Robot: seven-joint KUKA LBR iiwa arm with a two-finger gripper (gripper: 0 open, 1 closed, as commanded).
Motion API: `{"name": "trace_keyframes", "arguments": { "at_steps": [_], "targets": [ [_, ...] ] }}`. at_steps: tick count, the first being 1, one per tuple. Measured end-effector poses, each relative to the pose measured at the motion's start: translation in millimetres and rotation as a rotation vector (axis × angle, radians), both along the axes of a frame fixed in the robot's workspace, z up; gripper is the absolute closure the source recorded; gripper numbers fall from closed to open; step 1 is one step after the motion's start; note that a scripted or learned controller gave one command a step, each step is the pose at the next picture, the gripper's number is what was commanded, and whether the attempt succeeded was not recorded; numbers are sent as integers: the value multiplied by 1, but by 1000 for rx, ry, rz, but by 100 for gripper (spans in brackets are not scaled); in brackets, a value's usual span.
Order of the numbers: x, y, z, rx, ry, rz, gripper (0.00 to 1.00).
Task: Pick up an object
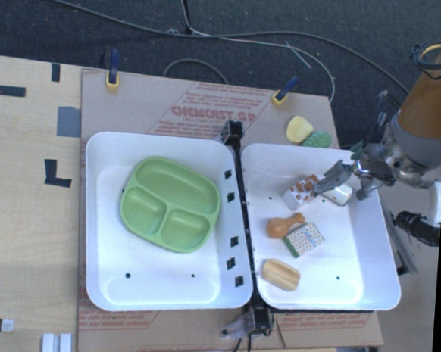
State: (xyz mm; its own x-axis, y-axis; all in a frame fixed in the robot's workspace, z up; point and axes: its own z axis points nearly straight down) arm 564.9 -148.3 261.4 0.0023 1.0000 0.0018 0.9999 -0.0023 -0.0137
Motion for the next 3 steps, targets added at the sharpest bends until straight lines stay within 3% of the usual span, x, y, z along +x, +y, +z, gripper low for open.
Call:
{"name": "trace_keyframes", "arguments": {
  "at_steps": [1, 3],
  "targets": [
    [2, 0, 7, -2, -12, 4, 0],
    [-2, -3, -101, -2, -5, 2, 0]
  ]
}}
